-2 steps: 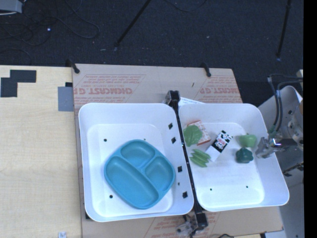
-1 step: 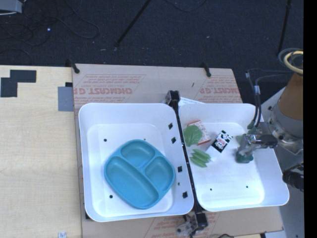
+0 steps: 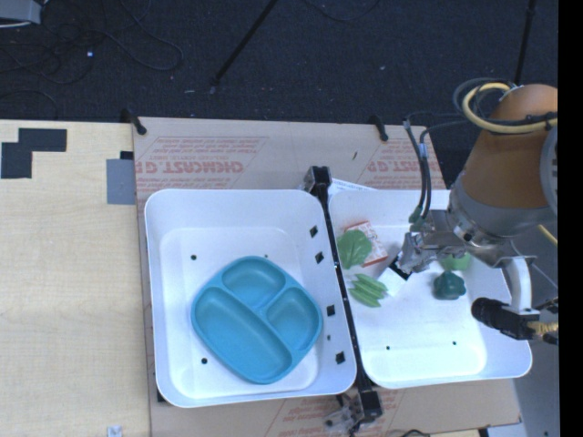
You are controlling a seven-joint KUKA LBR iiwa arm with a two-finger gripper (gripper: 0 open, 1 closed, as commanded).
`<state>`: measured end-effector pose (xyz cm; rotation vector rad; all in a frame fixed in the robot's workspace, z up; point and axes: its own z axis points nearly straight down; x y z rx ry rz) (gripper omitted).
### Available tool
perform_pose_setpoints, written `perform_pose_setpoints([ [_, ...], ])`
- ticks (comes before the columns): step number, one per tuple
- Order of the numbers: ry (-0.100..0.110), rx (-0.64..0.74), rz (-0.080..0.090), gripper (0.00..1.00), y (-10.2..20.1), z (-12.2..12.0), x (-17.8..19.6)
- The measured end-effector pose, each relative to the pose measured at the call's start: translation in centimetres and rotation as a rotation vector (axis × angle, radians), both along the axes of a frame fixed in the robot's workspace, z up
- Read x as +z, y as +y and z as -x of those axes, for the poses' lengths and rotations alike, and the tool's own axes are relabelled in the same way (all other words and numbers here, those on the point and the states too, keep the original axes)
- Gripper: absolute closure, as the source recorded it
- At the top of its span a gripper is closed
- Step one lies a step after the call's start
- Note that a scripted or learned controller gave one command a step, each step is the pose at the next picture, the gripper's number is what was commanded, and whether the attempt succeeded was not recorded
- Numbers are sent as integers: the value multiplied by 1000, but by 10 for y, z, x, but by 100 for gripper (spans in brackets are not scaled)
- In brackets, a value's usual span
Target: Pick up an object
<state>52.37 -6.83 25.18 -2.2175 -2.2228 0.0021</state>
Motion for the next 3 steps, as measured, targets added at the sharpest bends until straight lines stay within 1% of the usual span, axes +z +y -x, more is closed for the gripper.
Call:
perform_pose_setpoints([
  [1, 0, 1, 0, 100, 39, -29, -4],
  [2, 0, 0, 0, 100, 85, -52, -20],
  [3, -1, 0, 0, 100, 132, -80, -26],
])
